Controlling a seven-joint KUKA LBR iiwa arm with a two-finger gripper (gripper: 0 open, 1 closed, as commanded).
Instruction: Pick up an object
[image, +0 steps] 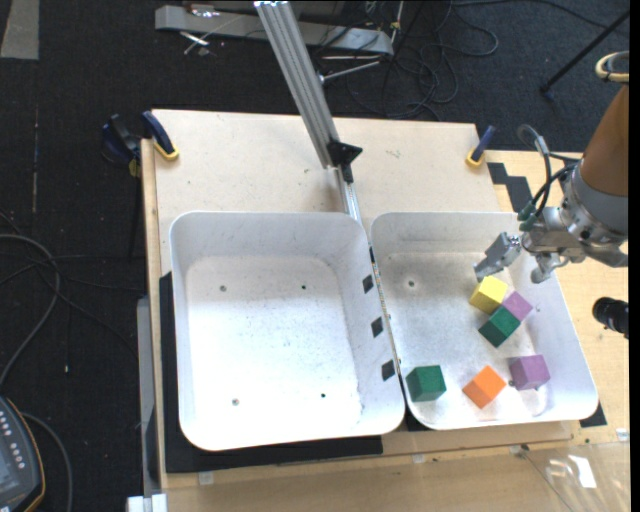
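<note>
Several small cubes lie in the right bin (440, 240). A yellow cube (489, 294), a pale purple cube (518, 305) and a dark green cube (499, 327) sit clustered together. Nearer the front edge are a green cube (426, 382), an orange cube (485, 386) and a second purple cube (528, 371). My gripper (518, 263) hangs above the bin's right side, just behind the yellow cube. It is open, its fingers spread, and nothing is between them.
The left bin (200, 250) adjoins the right one at a shared divider. A slanted metal rail (305, 85) rises from the bench behind the bins. Clamps (160, 135) sit at the bench's back corners.
</note>
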